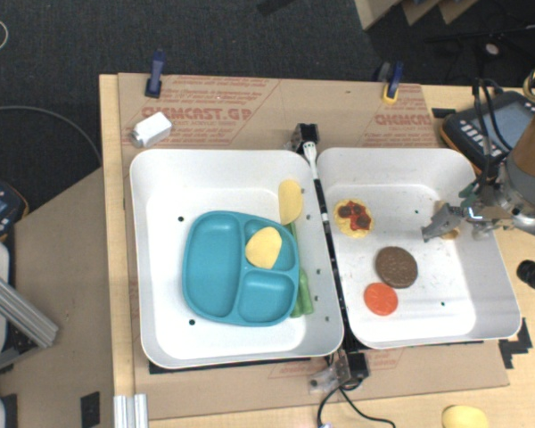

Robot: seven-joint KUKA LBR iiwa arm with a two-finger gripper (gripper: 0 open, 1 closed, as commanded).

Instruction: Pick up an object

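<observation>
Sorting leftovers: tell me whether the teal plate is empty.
Not empty: a yellow piece lies on the teal plate, in its upper right compartment.

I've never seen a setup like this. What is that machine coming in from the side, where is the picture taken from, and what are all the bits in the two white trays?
The picture comes from one camera fixed above the bench, looking down at a slant. The grey shape at the right edge is a robot arm; its hand, a two-finger pincer, sits over the right bin. Nothing can be seen between its fingers, so it does not appear to hold anything.

In the right bin lie a small pizza-like toy, a brown round disc and an orange-red disc.

The left bin holds a teal divided plate with a yellow piece on it, another pale yellow piece by the plate's top right, and something green along the plate's right edge.
</observation>
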